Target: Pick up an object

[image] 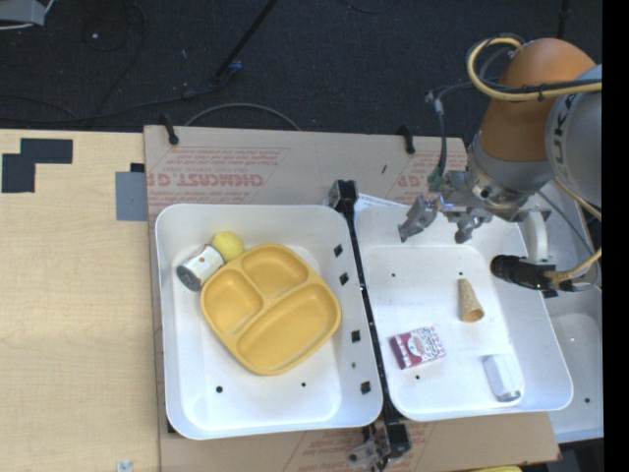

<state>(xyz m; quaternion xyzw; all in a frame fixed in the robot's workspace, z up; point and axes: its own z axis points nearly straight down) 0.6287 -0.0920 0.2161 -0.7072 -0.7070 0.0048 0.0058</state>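
My gripper [440, 221] hangs over the far edge of the right bin [432, 401], fingers spread apart and nothing between them. In that bin lie a tan cone [470, 300], a small red-and-white packet [418, 346] and a pale grey cylinder [501, 377], all nearer the camera than the gripper. The left bin [246, 406] holds a yellow divided tray [269, 308], with a yellow ball [228, 244] and a small white-and-grey canister [199, 266] at its far left corner.
A black divider [356, 293] runs between the two bins. Both bins sit on a cardboard sheet [246, 170], with a wooden bench top [69, 313] to the left. Cables lie on the dark floor behind.
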